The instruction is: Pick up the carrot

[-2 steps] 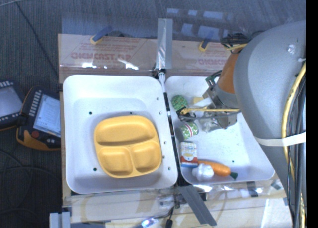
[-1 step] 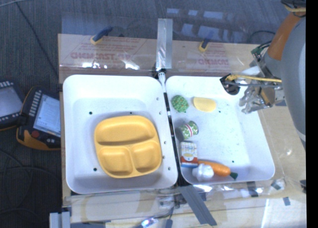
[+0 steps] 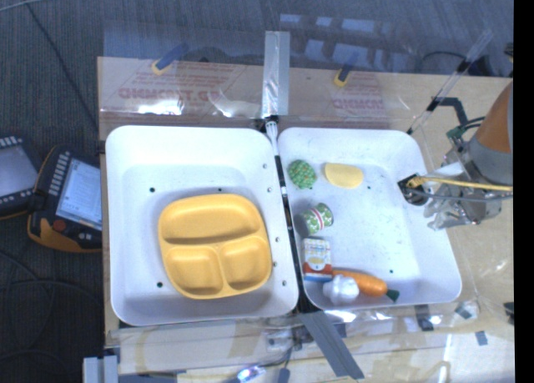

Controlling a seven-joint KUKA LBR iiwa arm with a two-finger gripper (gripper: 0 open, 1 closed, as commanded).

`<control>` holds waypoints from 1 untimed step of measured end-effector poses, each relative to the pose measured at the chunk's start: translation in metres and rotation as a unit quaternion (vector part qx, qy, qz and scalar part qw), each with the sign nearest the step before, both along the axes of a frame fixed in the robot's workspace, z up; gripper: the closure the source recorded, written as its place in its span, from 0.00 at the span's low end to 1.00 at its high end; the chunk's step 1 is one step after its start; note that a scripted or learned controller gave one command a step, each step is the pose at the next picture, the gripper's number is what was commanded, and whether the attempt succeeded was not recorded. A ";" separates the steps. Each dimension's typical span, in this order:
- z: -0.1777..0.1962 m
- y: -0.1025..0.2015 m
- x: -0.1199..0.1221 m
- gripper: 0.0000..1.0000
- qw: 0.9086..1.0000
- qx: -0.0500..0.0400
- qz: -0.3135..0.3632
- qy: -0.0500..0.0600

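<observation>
Gripper (image 3: 446,209) hovering over the right wall of the right bin (image 3: 392,143); I cannot tell whether it stands wide or narrow. The carrot (image 3: 360,281) lies along that bin's near wall, one end against a white lump (image 3: 340,290), with a small carton (image 3: 315,256) just beside. I'd come down on its free, green-tipped half, closing across its width and clear of the wall. Beyond that bin are dark carpet (image 3: 50,56) with cables, the taped tan surface (image 3: 484,289), and a yellow tray (image 3: 215,244).
</observation>
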State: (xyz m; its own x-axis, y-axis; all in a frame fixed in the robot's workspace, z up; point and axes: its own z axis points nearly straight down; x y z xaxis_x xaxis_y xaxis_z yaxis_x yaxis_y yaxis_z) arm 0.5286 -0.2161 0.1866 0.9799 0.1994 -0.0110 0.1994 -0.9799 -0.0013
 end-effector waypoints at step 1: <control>0.000 0.000 0.000 0.00 1.000 0.000 0.000 0.000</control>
